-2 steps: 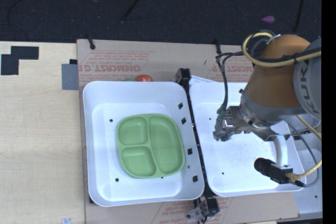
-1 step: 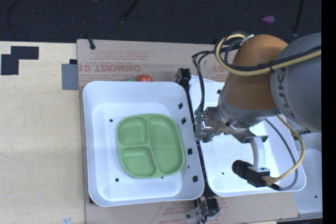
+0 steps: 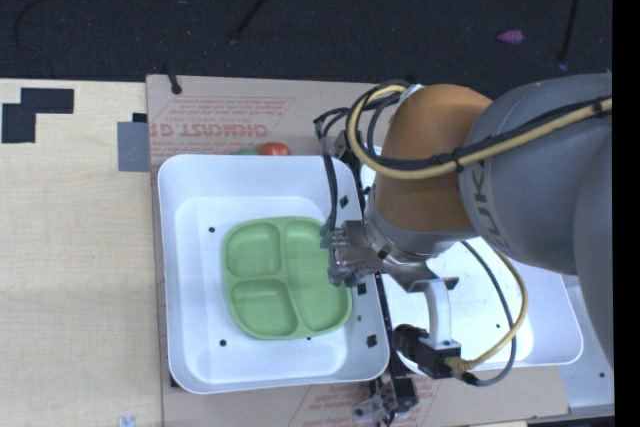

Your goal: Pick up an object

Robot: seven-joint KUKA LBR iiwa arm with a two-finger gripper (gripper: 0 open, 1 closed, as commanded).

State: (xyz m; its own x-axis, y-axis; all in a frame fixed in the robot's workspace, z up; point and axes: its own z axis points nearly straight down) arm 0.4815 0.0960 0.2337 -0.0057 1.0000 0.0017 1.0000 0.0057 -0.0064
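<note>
A green divided plate [image 3: 280,277] lies flat in the left white bin [image 3: 190,215], with three compartments showing. The arm's orange band and grey wrist cover the divide between the two bins. My gripper [image 3: 342,260] hangs at the plate's right edge, low over the bin's right side. Its fingertips are hidden under the wrist body, and I see nothing lifted off the bin floor.
The right bin [image 3: 545,335] is mostly covered by the arm. A small red and green object [image 3: 268,151] lies on the cardboard just behind the left bin. Cables loop around the wrist. A light wooden bench top spreads to the left.
</note>
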